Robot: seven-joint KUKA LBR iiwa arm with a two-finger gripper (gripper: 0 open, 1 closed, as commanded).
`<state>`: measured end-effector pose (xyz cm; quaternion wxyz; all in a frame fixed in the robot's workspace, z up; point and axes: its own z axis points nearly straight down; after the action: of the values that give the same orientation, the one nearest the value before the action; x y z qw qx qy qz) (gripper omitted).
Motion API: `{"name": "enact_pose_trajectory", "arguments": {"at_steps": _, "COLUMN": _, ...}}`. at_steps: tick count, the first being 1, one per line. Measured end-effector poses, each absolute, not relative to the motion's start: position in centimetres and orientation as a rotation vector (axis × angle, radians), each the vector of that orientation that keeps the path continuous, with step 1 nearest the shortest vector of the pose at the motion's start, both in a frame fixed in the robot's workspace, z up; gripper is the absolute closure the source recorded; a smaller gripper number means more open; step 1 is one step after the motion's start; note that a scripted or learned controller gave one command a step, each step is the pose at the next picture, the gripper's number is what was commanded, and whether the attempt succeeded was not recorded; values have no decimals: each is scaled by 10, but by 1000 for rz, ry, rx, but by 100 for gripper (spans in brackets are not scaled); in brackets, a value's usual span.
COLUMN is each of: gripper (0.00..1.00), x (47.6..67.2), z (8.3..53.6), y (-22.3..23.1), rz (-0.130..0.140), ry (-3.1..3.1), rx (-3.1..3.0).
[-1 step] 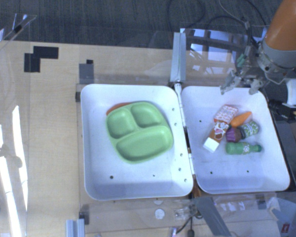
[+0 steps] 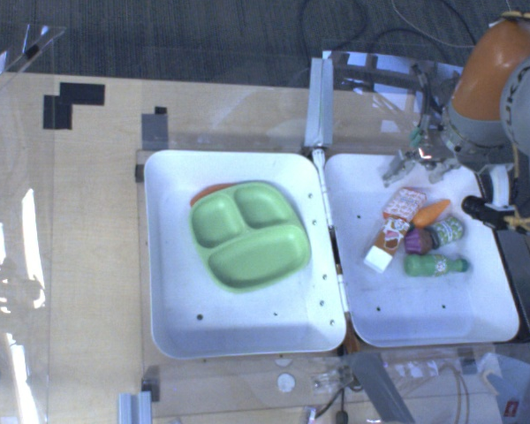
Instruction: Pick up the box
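Arm cut off at the frame's right edge. Gripper [image 2: 421, 159] fingers splayed apart, clamped on nothing, above the right bin [image 2: 477, 321] near its far wall. Box [image 2: 399, 218] lies just nearward of the fingers, touching a carrot [image 2: 431, 212] and bottles [image 2: 436, 265]; its print is illegible. Open floor lies nearward of the cluster.

Two white bins [image 2: 159, 237] sit on a pale wood bench [image 2: 71, 237]. The left bin holds a green divided tray [image 2: 247, 237]. At right lie a red-and-white box [image 2: 399, 219], an orange carrot [image 2: 433, 211] and a green bottle [image 2: 435, 266].
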<state>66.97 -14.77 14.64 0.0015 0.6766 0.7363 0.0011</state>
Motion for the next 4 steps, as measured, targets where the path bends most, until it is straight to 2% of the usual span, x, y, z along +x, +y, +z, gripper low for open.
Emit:
{"name": "enact_pose_trajectory", "arguments": {"at_steps": 1, "gripper": 0, "x": 671, "z": 87, "y": -160, "rz": 7, "ry": 2341, "rx": 2085}}
{"name": "enact_pose_trajectory", "arguments": {"at_steps": 2, "gripper": 100, "x": 674, "z": 101, "y": -159, "rz": 14, "ry": 2339, "rx": 2077}}
{"name": "enact_pose_trajectory", "arguments": {"at_steps": 3, "gripper": 0, "x": 674, "z": 100, "y": -159, "rz": 13, "ry": 2340, "rx": 2077}}
{"name": "enact_pose_trajectory", "arguments": {"at_steps": 4, "gripper": 0, "x": 637, "z": 87, "y": -174, "rz": 6, "ry": 2351, "rx": 2076}}
